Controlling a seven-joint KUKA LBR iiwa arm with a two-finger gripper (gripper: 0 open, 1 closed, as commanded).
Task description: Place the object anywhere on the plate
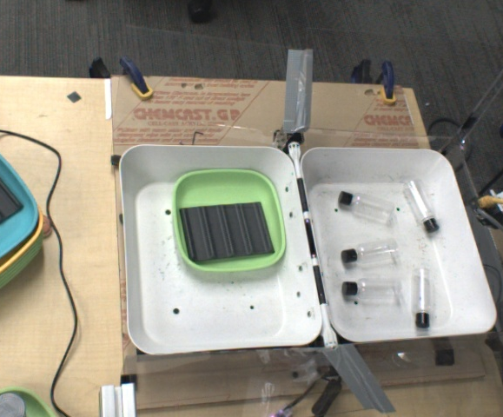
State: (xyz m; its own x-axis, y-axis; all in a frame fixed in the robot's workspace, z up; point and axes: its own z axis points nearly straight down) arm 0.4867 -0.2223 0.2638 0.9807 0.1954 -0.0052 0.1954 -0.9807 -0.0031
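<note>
Currently: green plate (268,200) with dark insert (227,231) in left bin (147,259); five vials (366,208) scattered in right bin (468,259).

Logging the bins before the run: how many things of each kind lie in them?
Clear vials with black caps: 5, the first at
Green plate: 1
Dark ridged pad on the plate: 1
Total: 7

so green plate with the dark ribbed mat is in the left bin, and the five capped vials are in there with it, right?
Not quite. The green plate with its dark ribbed mat is in the left bin, but the five capped vials lie in the right bin, as the camera view shows.
</note>
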